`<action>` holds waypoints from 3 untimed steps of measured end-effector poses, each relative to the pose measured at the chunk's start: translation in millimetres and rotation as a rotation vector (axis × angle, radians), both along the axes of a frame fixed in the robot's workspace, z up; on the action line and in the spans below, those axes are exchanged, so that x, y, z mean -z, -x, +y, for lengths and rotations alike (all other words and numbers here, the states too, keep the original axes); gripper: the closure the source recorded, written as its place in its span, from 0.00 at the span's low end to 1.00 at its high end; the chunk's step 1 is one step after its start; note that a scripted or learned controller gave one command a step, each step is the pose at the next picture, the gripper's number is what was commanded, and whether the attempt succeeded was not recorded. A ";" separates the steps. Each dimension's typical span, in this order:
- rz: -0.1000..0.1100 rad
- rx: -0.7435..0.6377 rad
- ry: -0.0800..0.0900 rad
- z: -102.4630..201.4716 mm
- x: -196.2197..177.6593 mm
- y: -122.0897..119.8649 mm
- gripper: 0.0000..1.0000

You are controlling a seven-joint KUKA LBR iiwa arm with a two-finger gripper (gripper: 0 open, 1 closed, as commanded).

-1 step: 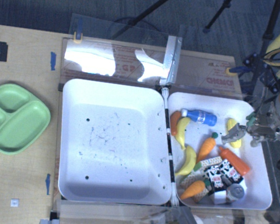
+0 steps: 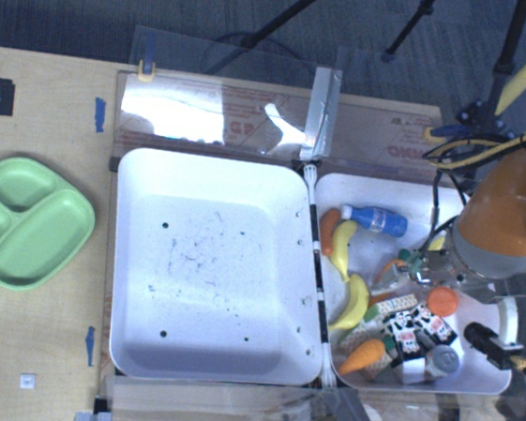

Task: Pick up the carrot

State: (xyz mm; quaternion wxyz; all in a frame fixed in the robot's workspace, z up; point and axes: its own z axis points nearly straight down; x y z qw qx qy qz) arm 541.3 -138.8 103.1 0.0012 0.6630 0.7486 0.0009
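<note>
The small orange plastic carrot [image 2: 362, 356] lies tilted in the shallow white right-hand bin [image 2: 378, 194], close to that bin's near wall and toward its near-left corner. Just above the carrot in the picture is a curved yellow plastic banana [image 2: 356, 303], its lower tip close to the carrot's thick end. To the right of the carrot, touching or almost touching it, sits a black-and-white patterned block [image 2: 412, 328], and beyond that a small grey round cap [image 2: 444, 360]. An orange round disc [image 2: 442, 300] rests just up and right of the patterned block. Farther from the carrot, near the bin's far wall, lies a blue-and-white plastic bottle [image 2: 375, 219] on its side.

The grey arm with its orange band [image 2: 500, 220] hangs over the right part of the same bin. Its two-finger gripper [image 2: 420, 266] is up and to the right of the carrot, well apart from it, with the banana and the patterned block in between. Whether the tool stands apart or together cannot be made out here.
</note>
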 end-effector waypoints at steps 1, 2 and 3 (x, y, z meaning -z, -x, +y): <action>-0.005 -0.034 -0.001 5.2 16.0 20.5 0.00; -0.011 -0.031 0.001 3.5 4.7 19.0 1.00; 0.000 0.338 0.000 -10.5 15.9 -18.2 1.00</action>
